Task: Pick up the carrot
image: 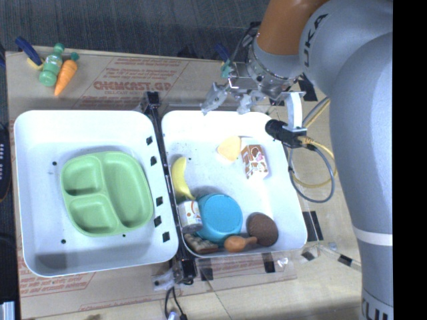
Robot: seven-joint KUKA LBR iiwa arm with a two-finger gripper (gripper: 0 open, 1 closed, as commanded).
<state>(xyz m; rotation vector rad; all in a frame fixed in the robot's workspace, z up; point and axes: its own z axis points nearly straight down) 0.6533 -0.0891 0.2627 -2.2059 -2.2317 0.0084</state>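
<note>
Carrot (65, 77) outside bins, green bottle (50, 67) touching, open cardboard (127, 79) rightward

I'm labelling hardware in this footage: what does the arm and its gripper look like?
The arm is bulky, rounded and glossy grey, with an orange band above the wrist and dark KUKA lettering beside it. The gripper is a small metallic assembly. Yellowish and black cables loop below a black connector.

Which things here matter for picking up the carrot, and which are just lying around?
For the job:
carrot, on the bench outside the bins
gripper, above the right bin's far rim

Lying about:
green bottle
green tray
banana
blue cup
cheese wedge
small carton
</note>
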